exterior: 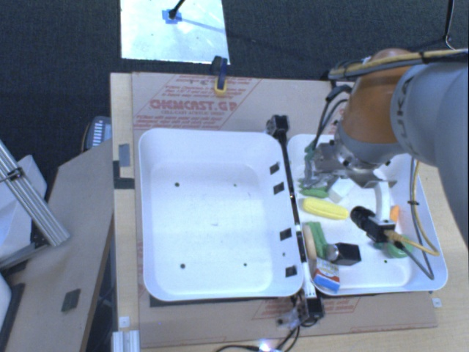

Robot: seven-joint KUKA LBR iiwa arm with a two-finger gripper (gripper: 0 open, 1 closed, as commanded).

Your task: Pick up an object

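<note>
Reach was what we weighed, and we reckoned every place from the yellow cob-shaped toy (325, 209) in the right bin (425, 266). That toy lay flat on the bin floor, its long axis running crosswise, from the end nearer the left bin (212, 141) to the end farther from it, with that farther end slanted a little toward the camera. The gripper (314, 180) stood low in the bin, just beyond the toy's far side and over the end nearer the left bin, so we judged the toy to lie a short way toward the camera from the jaws. Between the two, a small green piece (315, 193) lay just beside the toy's far edge, almost under the gripper, and we took it for the likelier target; whether the gripper touched it we could not tell. Nor could we tell whether the jaws were spread or pressed together, the view being too coarse there, and we made out no object raised off the bin floor. A white block (341, 191) sat just beyond the toy's other end, near enough to crowd a descent there. On the toy's camera side lay a green-and-tan tool (314, 239), a black block (349, 254) and a red, white and blue packet (327, 279), all apart from the gripper. We judged that a grip across the toy's short width would call for a small shift toward the camera.
</note>
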